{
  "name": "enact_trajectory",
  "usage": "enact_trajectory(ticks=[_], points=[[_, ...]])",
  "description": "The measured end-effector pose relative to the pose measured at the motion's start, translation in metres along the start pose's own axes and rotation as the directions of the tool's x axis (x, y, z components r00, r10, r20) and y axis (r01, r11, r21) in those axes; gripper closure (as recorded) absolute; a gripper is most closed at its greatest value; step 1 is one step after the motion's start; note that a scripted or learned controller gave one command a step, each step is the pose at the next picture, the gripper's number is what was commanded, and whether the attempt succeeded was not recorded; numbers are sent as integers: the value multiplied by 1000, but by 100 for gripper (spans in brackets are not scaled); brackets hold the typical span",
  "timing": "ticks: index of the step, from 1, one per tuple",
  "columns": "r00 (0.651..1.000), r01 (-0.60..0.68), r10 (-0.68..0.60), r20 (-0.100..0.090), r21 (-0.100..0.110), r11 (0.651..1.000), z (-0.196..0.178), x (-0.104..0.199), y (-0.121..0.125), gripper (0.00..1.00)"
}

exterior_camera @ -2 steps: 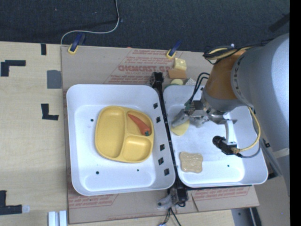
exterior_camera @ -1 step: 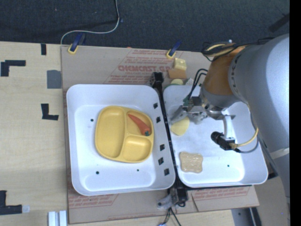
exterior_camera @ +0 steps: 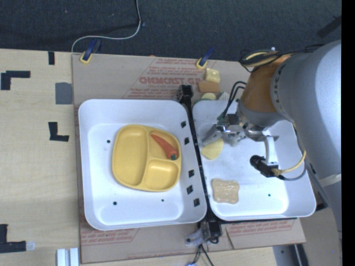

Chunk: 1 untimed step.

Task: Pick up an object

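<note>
pale yellow lemon-like object (exterior_camera: 213, 149) just below-left of the gripper (exterior_camera: 224, 131), finger state unclear

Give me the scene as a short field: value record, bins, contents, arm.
left bin: yellow divided plate, with a red pepper in its upper right compartment
right bin: pale yellow piece at the left wall, tan flat piece lower left
behind bins: small blocks on the cardboard
arm: reaches in from the right over the right bin
gripper: just above the pale yellow piece; grasp not clear
</note>
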<state>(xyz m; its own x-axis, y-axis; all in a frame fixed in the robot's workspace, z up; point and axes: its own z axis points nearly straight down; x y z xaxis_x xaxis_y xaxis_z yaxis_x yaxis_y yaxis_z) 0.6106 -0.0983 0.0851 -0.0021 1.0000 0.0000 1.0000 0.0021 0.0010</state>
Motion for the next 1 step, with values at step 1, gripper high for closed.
enact_trajectory(ticks=[1], points=[[1000,0,0,2,-9,1000,-14,-1,3,100]])
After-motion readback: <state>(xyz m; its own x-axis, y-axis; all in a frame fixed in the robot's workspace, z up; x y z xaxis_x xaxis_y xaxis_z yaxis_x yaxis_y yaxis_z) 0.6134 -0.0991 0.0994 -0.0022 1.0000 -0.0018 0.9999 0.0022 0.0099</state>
